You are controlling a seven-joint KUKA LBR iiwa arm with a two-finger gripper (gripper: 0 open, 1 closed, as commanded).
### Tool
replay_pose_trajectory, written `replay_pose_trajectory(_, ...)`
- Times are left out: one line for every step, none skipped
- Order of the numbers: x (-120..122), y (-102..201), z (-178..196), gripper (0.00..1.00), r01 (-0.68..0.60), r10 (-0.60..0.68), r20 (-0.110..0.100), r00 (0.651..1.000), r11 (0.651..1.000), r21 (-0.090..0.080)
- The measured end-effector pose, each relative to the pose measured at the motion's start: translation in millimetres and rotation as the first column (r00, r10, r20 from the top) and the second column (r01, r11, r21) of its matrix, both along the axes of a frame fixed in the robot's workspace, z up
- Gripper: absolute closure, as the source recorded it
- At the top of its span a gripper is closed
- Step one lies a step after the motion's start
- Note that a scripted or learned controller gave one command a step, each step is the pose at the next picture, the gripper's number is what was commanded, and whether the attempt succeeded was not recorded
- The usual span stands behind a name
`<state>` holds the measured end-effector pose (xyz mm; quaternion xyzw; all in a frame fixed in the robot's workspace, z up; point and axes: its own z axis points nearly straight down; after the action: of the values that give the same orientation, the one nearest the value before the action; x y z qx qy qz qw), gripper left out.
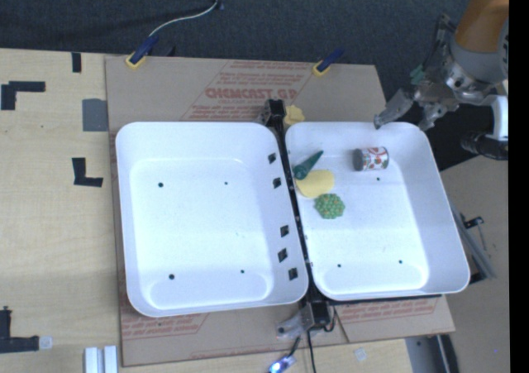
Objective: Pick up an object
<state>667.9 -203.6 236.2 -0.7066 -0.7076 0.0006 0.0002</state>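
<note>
The right bin [430,198] holds a small can [372,158] lying on its side near the back, with a red and white label. Near the divider lie a dark green cone-shaped piece [307,164], a yellow lump [316,183] and a bumpy green ball [330,207], all close together. My gripper [402,121] hangs over the bin's back right rim, above and just right of the can. Its fingers are spread open with nothing between them.
The left bin [198,280] sits beside the right one, joined by a black clipped divider [285,198]. Both rest on a cardboard sheet [240,90] clamped at the back. A cable [190,16] trails across the dark floor behind.
</note>
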Motion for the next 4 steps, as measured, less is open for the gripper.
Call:
replay_pose_trajectory(0, 0, 10, 1.0, -0.001, 0.001, 0.001, 1.0, 1.0, -0.001)
replay_pose_trajectory(2, -20, 167, 1.0, -0.001, 0.001, 0.019, 1.0, 1.0, -0.007)
replay_pose_trajectory(1, -19, 276, 1.0, -0.003, 0.003, 0.014, 1.0, 1.0, -0.005)
replay_pose_trajectory(-41, 9, 278, 1.0, -0.001, 0.001, 0.001, 1.0, 1.0, 0.001)
